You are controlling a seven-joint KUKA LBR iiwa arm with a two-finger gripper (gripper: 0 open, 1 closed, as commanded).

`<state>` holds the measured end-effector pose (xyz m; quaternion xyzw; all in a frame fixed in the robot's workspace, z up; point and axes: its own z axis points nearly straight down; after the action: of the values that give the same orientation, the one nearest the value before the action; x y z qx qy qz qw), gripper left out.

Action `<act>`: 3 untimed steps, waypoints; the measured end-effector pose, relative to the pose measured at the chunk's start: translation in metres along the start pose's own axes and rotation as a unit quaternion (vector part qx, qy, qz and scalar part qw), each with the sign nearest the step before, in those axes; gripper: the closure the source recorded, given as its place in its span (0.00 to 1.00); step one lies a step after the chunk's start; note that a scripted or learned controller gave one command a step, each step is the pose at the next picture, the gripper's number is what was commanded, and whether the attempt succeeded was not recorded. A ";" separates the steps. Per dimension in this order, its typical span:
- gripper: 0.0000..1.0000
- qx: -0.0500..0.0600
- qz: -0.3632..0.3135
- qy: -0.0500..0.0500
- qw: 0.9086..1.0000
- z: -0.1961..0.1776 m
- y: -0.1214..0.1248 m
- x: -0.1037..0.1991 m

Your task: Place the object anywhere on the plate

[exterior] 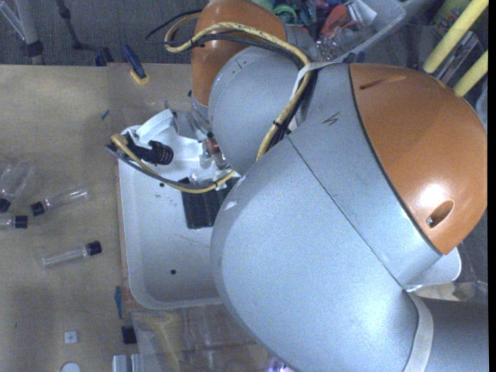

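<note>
Arm (333, 208) above white bin (147, 239) on wooden bench (54, 130)

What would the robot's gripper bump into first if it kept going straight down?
Probably the white bin's floor. The gripper points down into it, and the floor under it looks bare, though depth is hard to judge from above.

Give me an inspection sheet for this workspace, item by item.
Surface: tan bench bearing a white bin.
Job's things: nothing seen of plate or object.
Clutter: clear vials with dark caps on the bench at left.
Grippers: gripper low over the bin, largely covered by the arm; finger state unclear.
Cables: yellow-and-black cable looping along the arm.
Surroundings: tub of colourful items at top, yellow tubes at top right.
</note>
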<state>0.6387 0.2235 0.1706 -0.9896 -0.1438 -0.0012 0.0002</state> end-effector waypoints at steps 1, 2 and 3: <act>1.00 0.000 -0.147 -0.003 0.989 -0.038 0.001 0.011; 1.00 0.001 -0.469 -0.002 0.883 0.076 0.012 -0.010; 1.00 0.001 -0.213 -0.002 0.977 0.054 0.006 0.026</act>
<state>0.6657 0.2254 0.1168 -0.9362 -0.3515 0.0011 0.0001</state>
